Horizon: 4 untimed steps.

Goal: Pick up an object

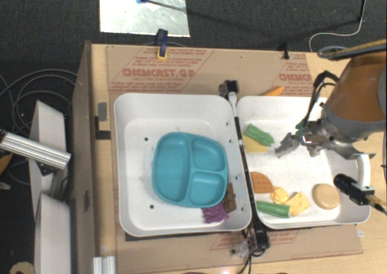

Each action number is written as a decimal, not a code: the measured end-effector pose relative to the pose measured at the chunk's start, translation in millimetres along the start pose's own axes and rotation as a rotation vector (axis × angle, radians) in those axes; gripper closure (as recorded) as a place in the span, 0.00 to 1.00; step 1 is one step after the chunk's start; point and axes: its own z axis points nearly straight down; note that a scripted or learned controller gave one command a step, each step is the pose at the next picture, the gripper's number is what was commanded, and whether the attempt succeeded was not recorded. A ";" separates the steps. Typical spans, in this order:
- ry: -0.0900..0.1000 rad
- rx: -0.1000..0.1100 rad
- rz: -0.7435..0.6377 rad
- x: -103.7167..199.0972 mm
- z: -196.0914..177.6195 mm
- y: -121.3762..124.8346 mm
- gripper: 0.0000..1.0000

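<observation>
The right bin point(302, 104) holds the pieces on offer. A green and yellow piece point(259, 136) lies near its upper left corner, close to the divider between the two bins. Further down the same bin sit a brown wedge point(261, 182), a small yellow lump point(279, 195), a green stick point(272, 208) along the front wall, a yellow block point(298, 204) just beside the stick's right end, and a tan round disc point(326, 196) to the right of that block.

The gripper point(285, 146) hangs over the middle of the right bin, just to the right of the green and yellow piece and above the brown wedge. Whether its claw is wide or narrow cannot be told from this view, and nothing can be seen between its tips. The grey arm point(357, 103), with its orange band, comes in across the right wall of the right bin, and a black fitting point(352, 189) sticks out beside the tan disc.

An orange piece point(273, 91) lies on the cardboard just outside the back wall of the right bin.

To the left of the right bin, touching it along the divider, is the left bin point(130, 164). It carries a blue sectioned plate point(190, 169) near its middle, with a purple piece point(213, 213) and a dark brown piece point(230, 201) at the plate's front right edge, close to the divider.
</observation>
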 end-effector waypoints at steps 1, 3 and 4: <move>0.001 0.005 -0.003 16.5 112.9 31.0 0.00; -0.001 0.006 0.008 -48.6 113.9 9.4 0.00; -0.007 -0.013 -0.001 -98.0 50.9 91.9 0.00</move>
